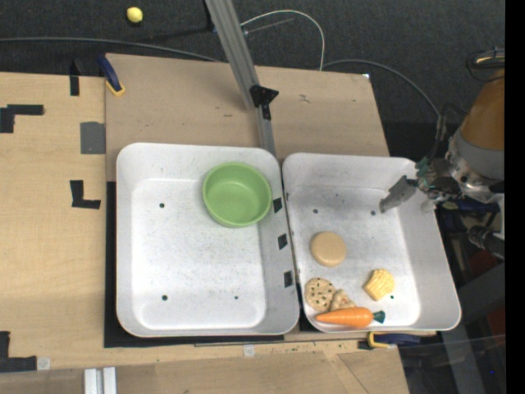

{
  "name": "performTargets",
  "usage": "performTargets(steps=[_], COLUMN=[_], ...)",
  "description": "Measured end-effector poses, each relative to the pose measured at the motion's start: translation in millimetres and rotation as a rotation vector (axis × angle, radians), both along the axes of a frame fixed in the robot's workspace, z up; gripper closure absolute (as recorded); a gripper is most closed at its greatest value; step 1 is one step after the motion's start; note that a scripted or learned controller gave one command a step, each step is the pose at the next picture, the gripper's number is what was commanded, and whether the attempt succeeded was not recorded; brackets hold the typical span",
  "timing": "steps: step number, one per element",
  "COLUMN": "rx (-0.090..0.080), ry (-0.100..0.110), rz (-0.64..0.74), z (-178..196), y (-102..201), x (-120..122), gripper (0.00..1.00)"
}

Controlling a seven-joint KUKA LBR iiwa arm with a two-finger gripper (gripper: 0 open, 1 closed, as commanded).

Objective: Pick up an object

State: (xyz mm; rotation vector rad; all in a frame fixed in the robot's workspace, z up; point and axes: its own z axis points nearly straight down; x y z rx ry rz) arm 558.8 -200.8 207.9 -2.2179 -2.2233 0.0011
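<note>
1 carrot (pixel 348 318), 2 cookies (pixel 319 290), 1 green bowl (pixel 237 194), 1 tool (pixel 399 194).

even, fairly bright overhead light gives soft shadows inside the 2 white bins (pixel 131 245), with slight overall softness and no harsh glare.

Two shallow white bins sit side by side: the left bin (pixel 139 245) holds one green bowl (pixel 237 194), and the right bin (pixel 426 245) holds one tan round biscuit (pixel 328 249), one speckled cookie (pixel 318 291), one yellow wedge (pixel 378 284) and one toy carrot (pixel 348 318).
</note>
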Motion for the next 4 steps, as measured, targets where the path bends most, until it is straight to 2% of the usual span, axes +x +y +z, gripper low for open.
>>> performTargets(steps=[1, 3, 4], rx=[0.000, 0.001, 0.000], ry=[0.000, 0.006, 0.002], rz=[0.000, -0.001, 0.000], z=[0, -117, -104], y=[0, 3, 3], x=[0, -10, -8], gripper=[0.00, 0.00, 1.00])
